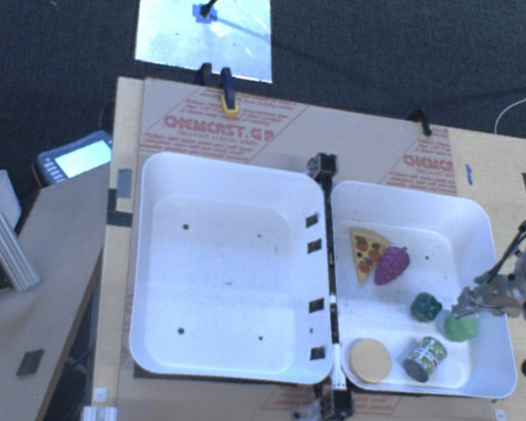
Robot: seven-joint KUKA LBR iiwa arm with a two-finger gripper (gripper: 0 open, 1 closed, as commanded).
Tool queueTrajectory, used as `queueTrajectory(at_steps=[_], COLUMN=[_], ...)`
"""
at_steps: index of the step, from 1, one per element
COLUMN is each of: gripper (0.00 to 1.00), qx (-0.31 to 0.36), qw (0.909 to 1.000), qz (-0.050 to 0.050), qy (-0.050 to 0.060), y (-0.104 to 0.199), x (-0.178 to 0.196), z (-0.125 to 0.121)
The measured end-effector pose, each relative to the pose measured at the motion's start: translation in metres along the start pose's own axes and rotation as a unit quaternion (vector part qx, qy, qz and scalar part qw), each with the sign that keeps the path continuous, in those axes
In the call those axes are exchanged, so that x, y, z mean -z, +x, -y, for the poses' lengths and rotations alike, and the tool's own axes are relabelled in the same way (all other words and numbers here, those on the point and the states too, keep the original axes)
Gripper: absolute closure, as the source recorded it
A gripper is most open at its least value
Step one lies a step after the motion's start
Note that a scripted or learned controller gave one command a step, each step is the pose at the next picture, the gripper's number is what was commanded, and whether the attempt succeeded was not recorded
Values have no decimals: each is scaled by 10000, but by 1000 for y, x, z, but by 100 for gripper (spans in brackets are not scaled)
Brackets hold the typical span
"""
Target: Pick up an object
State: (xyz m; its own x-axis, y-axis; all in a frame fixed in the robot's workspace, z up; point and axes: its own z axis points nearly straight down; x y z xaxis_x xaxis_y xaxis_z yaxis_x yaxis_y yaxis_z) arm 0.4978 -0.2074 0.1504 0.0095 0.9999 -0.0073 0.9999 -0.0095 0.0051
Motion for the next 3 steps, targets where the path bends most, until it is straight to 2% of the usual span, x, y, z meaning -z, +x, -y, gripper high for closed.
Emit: queueTrajectory(at_steps=[1,2,3], gripper=[100,100,100], qx=[89,104,44], qw=[9999,9999,10000], qz=[-22,-27,-41], qy=[-43,-59,48], y=[36,84,77], x=[103,212,144], z=[-25,-65,-12])
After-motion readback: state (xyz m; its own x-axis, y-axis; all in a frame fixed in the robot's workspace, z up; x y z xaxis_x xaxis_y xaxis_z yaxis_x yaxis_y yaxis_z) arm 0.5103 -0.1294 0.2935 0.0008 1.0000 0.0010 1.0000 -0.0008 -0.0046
